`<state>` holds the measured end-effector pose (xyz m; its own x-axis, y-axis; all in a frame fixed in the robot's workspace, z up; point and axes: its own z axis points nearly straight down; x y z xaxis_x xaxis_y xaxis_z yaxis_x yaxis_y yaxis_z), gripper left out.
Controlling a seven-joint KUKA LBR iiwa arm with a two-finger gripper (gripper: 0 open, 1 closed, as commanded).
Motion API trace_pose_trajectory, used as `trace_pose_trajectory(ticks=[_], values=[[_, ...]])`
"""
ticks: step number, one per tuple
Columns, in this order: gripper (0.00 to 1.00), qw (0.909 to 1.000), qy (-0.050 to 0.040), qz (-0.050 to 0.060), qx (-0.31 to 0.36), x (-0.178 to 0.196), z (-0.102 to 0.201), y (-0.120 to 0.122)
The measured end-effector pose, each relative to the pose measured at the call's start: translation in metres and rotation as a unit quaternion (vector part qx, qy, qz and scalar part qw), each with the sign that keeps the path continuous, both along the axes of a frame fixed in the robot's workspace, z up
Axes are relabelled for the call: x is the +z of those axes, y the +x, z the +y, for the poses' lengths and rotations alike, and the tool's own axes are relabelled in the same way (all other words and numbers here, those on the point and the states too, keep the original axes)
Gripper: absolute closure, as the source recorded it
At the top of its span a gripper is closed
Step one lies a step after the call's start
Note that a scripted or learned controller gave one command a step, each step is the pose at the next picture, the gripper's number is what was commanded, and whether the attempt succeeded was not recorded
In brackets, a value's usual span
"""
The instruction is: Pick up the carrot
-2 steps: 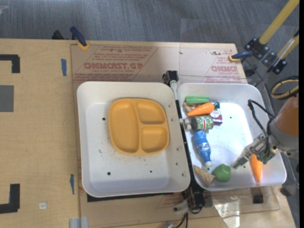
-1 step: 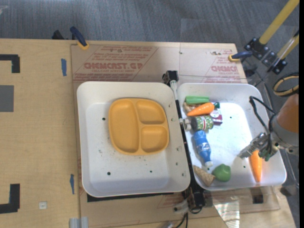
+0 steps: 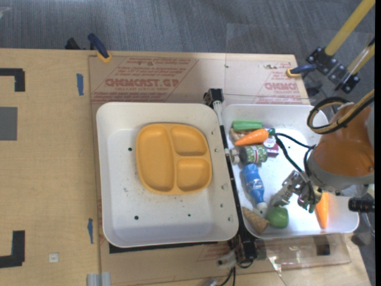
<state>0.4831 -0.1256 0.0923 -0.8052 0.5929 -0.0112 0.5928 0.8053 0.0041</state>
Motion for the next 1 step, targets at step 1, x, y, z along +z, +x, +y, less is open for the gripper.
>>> trace_pose_trajectory(ticks=[1], values=[[1.00, 0.9997, -0.0014, -0.003, 0.026, 0.2721, -0.0332, 0.0229]])
